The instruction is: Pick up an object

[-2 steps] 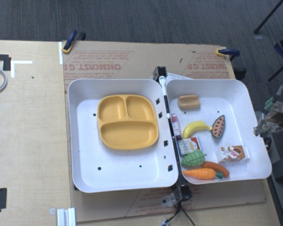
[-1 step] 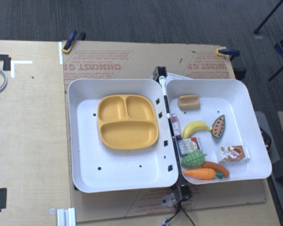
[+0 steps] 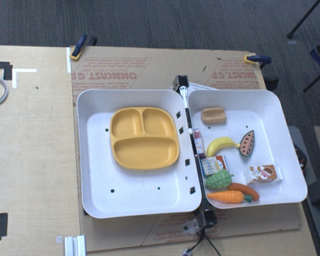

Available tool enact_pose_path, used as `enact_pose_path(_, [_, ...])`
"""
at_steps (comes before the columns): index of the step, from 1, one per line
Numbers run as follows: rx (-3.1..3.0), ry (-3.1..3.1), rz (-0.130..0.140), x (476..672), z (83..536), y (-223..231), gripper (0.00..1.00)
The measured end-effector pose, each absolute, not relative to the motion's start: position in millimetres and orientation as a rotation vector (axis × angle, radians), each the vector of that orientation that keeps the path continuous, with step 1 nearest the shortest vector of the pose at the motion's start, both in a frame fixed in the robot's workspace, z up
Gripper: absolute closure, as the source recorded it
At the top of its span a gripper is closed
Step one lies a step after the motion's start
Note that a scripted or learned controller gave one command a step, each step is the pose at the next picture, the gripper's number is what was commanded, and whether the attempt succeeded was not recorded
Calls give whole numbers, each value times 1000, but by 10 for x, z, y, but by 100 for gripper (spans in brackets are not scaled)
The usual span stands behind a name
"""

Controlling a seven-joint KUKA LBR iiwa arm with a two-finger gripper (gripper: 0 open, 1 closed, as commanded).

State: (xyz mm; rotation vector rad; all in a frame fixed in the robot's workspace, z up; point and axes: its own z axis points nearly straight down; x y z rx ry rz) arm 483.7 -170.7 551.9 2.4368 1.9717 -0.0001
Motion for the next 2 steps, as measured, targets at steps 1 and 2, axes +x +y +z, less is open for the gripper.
enact_pose_path(1, [2431, 1974, 0, 4851, 5612, -1706, 100])
enact_pose_path(2, [2425, 1976, 0, 4865, 5705, -1705, 100])
